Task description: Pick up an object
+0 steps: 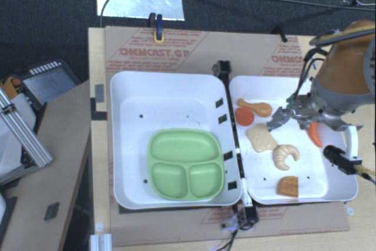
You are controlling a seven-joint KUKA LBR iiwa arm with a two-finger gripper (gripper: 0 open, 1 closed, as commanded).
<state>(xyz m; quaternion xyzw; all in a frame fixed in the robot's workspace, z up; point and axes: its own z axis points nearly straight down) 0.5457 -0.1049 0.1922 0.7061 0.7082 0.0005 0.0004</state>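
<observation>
In the right white bin [338,188] smooth plastic play foods are seen: a drumstick [256,107], a round red piece [244,117], a pale flat piece [261,138], a curved croissant [286,155], an orange wedge [288,186] and an orange carrot [315,134]. The gripper [278,120] is held over them just beside the pale piece, its metal fingers spread with nothing between them. In the left bin [129,97] a green three-compartment tray [185,163] is laid, and "CHEMCAST" is printed on the brown board [194,47] behind.

A green divided plate [185,163] lies in the left white bin [129,126], toward its five o'clock corner. At twelve o'clock a yellow clamp [158,29] grips the cardboard sheet [176,50] covering the tabletop [64,144]. At nine o'clock sits a grey device [47,82].
</observation>
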